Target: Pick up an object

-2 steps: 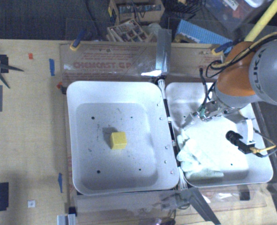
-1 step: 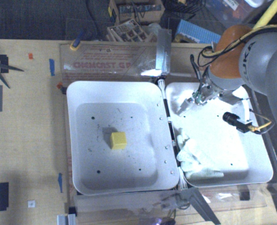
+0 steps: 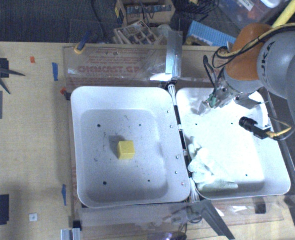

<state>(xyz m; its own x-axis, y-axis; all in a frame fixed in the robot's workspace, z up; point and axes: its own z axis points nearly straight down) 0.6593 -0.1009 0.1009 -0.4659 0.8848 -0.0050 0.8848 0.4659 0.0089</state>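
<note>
While the gripper (image 3: pixel 213 101) hangs over the far left corner of the right bin (image 3: pixel 273 180), its state cannot be determined from the camera view: the tool is small and seen against bright white plastic, so whether it is open or closed cannot be told, and nothing can be confirmed as held. Two candidates for pickup are present. A yellow block (image 3: pixel 126 149) lies alone near the middle of the left bin (image 3: pixel 87 106), well apart from every wall. A heap of crumpled white material (image 3: pixel 201 167) lies in the right bin, against its near left side, beside the adjoining rims (image 3: pixel 179 126) of the two bins. The block is judged the better target: it looks compact and firm-edged, contrasts strongly with the floor, and has free space on all sides. To reach it, the arm (image 3: pixel 282 59) would need to lift clear of the adjoining rims before crossing, then centre above the block. Align the jaw faces with two opposite flat sides, descend vertically until the block sits between them, and close only then. The white heap is nearer but looks soft and irregular, and its position against the wall leaves little room on that side. After closing, lift straight up and verify that the object is visibly between the jaws.
</note>
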